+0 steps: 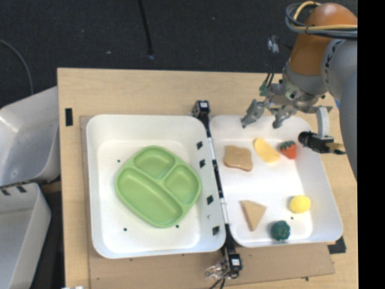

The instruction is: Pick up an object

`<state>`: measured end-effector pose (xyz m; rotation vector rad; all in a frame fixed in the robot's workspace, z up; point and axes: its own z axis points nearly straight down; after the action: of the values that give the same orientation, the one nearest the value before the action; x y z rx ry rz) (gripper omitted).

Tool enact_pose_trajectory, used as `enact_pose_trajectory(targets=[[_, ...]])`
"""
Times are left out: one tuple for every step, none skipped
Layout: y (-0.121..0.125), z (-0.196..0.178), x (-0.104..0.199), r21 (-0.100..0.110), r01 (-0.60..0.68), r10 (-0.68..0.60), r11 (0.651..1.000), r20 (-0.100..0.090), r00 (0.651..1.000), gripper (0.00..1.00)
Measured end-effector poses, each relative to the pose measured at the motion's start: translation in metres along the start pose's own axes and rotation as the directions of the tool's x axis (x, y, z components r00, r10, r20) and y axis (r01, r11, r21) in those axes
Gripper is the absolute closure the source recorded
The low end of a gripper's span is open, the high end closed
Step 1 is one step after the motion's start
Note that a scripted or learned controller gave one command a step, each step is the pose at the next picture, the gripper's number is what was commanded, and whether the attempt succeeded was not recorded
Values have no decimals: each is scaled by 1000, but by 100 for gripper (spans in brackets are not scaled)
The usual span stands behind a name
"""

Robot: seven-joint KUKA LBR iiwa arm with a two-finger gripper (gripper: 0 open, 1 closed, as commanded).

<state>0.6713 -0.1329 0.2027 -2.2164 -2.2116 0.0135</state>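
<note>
Two white bins sit on the worktop [72,89]: the left bin [96,221] holds a green divided plate [157,185], the right bin [319,185] toy foods. The gripper [263,116] hangs spread wide and empty above the far rim; descending there, it could strike the rim and miss the yellow piece [266,150].

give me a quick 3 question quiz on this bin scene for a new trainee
1. True or false: the green divided plate lies in the left bin.
2. How many items lie in the right bin?
3. Which item lies nearest the gripper: A) yellow ball, B) toast slice, C) dark green item?

Key: 1 true. 2 six. 3 B.
</note>
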Motion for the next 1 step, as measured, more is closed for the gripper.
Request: enact_pose_trajectory(targets=[[3, -10, 0, -15, 1, -1, 1000, 1, 1000, 0]])
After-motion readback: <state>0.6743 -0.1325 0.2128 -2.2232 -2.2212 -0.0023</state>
